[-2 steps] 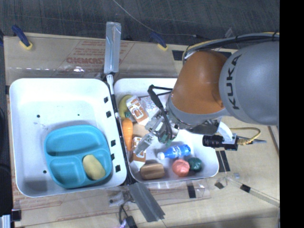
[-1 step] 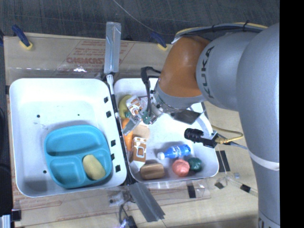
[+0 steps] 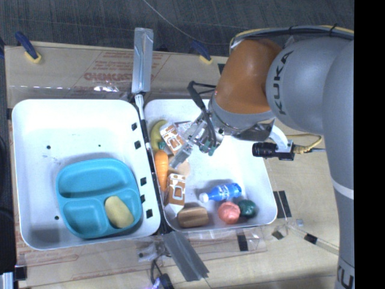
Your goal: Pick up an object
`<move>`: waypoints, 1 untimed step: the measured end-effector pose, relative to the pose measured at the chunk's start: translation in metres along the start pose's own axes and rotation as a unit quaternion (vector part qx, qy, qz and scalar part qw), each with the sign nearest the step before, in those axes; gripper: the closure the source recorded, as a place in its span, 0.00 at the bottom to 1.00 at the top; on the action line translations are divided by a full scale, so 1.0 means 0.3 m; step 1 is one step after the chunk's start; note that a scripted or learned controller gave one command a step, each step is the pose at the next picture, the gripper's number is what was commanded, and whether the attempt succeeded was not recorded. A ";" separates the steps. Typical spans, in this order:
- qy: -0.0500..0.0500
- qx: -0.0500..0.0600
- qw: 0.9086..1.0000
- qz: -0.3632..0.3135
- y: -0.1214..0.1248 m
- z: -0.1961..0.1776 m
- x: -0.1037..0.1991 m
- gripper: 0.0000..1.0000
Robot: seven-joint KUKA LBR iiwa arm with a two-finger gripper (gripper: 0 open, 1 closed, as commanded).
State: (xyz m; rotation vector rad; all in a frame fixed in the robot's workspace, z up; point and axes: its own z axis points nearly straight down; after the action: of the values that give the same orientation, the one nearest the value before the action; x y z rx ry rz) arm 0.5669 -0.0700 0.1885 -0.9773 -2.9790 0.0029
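Two white bins sit side by side, and places here are given from the right bin [image 3: 264, 185].

Along that bin's near wall lie three things in a row: one brown bread roll [image 3: 192, 216] at the near left corner, one pink-red ball-like fruit [image 3: 228, 212] beside it, and one dark green round item [image 3: 246, 208] touching the fruit on its right. Just behind them lies one small water bottle [image 3: 221, 192] with a blue label, on its side. To the bottle's left is one orange-and-white snack packet [image 3: 176, 188], and against the bin's left wall lies one orange carrot [image 3: 161, 167]. Farther back along that wall sit one yellow banana [image 3: 157, 132] and a second orange-and-white packet [image 3: 171, 138].

The gripper [image 3: 182, 155] reaches down over the bin's left-centre, just above the carrot and the near packet; I cannot tell whether it is apart or together, or whether it clasps anything.

In the left bin [image 3: 36, 125] lies one blue divided tray [image 3: 90, 179], with one yellow lemon-like fruit [image 3: 119, 212] in its near right compartment.
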 end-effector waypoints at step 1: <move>0.001 0.001 0.992 0.127 -0.033 0.153 -0.124 0.00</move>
State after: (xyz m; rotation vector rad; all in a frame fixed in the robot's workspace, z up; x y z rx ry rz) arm 0.5908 -0.1000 0.1426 -1.3463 -2.8290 0.0046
